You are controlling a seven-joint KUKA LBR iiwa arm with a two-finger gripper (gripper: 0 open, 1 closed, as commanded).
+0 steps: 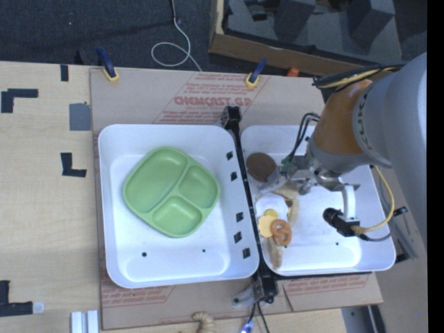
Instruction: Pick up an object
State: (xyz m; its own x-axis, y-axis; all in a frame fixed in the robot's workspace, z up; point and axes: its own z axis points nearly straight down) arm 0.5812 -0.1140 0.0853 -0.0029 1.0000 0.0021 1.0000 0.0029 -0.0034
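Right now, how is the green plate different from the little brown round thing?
The green divided plate is much bigger than the brown round object. The plate is light green with three sections, while the round object is plain dark brown. The plate lies in the left bin; the brown object sits in the right bin, near the arm. Both rest on white bin floors.

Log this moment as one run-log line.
arm: over right bin | claw: low among small items, beside brown round item | grasp: unconfirmed | left bin: green divided plate

Grey arm [399,116] with orange band [340,120]; yellow cable [383,210] loops beside wrist.
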